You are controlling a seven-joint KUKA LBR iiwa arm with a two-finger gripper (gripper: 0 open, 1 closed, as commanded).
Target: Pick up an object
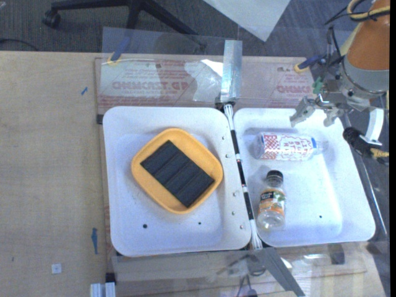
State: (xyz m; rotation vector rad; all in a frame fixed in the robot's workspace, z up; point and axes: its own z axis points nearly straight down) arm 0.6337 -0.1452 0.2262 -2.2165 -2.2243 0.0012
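The pincer hangs over the far right corner of the right bin, its fingers apart with nothing between them. Just near of it lies a crumpled red-and-white bottle on its side. Nearer still, against the divider, lies a small bottle with a black cap. The left bin holds a yellow dish with a dark slatted insert.

Both bottles are round and probably slick, so a closing pincer may roll or squeeze them out sideways. The small bottle sits close to the bin wall, so a finger could strike the rim. The dish looks too wide to span.
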